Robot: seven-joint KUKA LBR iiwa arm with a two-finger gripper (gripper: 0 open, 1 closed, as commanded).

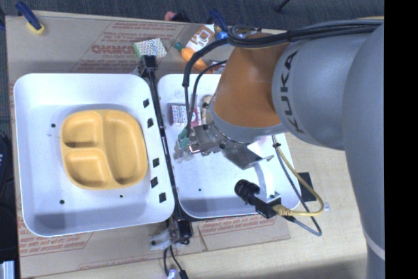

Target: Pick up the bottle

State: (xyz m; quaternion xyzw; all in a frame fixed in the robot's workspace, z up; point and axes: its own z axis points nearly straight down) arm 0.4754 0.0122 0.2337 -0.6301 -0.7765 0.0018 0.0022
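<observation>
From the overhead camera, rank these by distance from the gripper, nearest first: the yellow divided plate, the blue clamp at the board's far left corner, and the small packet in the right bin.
1. Small packet, in the right bin, just left of the gripper.
2. Yellow divided plate, in the left bin.
3. Blue clamp, at the board's far left corner.

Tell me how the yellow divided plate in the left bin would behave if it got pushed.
The yellow divided plate lies flat and low in the left bin, so it would probably slide, not tip. It looks like rigid moulded plastic, likely light. The bin's raised walls would probably stop it.
</observation>
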